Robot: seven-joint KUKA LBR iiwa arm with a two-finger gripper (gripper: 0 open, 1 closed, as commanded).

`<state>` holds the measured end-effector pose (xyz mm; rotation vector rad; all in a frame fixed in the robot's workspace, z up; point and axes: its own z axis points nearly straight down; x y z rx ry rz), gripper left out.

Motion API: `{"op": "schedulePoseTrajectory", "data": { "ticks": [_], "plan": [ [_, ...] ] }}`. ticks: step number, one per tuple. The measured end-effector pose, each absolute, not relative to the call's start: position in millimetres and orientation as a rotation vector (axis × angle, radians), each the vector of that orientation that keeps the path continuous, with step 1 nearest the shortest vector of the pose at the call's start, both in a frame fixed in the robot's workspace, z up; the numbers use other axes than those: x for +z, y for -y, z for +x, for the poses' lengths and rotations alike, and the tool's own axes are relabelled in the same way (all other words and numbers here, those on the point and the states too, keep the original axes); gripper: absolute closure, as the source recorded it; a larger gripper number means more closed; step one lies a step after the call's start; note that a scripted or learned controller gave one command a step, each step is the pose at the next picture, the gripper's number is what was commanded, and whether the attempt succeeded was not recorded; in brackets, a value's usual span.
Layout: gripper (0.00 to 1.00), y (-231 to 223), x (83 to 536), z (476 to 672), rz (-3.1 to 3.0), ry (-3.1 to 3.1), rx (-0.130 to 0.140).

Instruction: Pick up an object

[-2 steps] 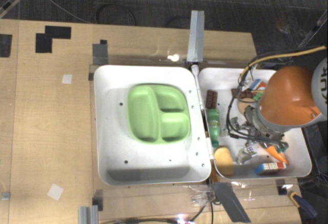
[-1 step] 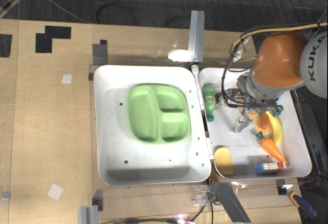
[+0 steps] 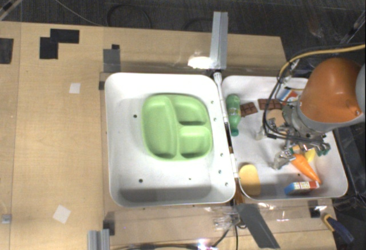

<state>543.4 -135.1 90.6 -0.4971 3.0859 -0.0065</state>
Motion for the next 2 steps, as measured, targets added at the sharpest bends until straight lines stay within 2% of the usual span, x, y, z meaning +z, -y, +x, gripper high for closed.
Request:
{"op": "schedulePoseTrajectory", "data": {
  "ticks": [1,2],
  "plan": [
    [0.00,160.1,90.9,500.9,-0.426,-3.093,-0.010],
    [0.00,140.6,91.4,506.9,-0.681,-3.045,-0.018]
  ]
}}
